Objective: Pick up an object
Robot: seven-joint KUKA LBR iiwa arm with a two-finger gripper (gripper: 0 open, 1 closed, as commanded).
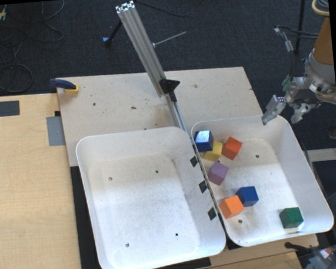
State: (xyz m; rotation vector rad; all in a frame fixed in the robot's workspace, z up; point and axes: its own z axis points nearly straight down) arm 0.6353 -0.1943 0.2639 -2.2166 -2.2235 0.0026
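Note:
The right bin [304, 165] holds several small blocks. A blue block with a pale top [203, 139], a yellow one [215, 152], a red-orange one [232, 147] and a purple one [218, 171] cluster near its far left corner. An orange block [231, 206] touches a dark blue block [248, 196] lower down. A green block [291, 217] sits alone near the front right corner. My gripper [284, 110] hovers above the bin's far right corner, open, with nothing between its fingers and well away from every block.
The left bin [94, 167] lies beside the right one, their rims meeting along black clips [202, 185]. A slanted aluminium bar [145, 47] rises behind the bins. A blue and yellow clamp [64, 85] lies at the board's far left corner.

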